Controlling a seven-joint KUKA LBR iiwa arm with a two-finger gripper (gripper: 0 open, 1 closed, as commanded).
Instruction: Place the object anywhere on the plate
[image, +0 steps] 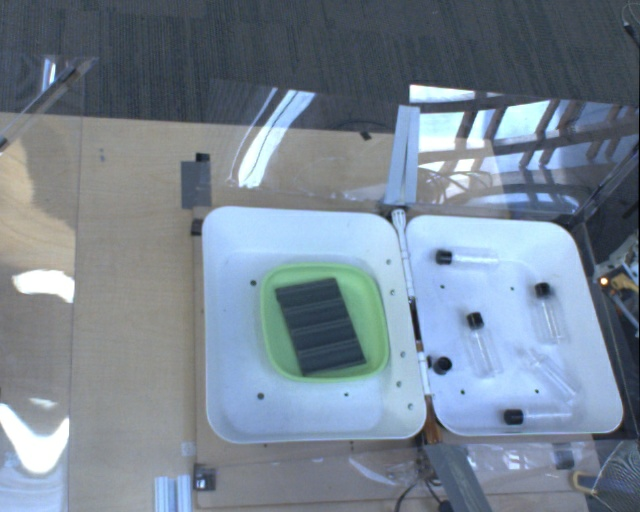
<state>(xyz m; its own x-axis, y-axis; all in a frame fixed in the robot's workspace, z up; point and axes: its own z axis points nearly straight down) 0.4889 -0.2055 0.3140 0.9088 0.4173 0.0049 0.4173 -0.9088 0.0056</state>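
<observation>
Grey ridged block (319, 326) on green plate (372, 330) (left bin (225, 330))

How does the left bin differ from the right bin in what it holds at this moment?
The left bin holds a green plate with a dark ribbed block lying on it; the right bin holds several clear vials with black caps. The left bin's contents are stacked in its middle, while the right bin's vials lie scattered apart, pointing different ways. Both bins are shallow, white and set side by side.
</observation>
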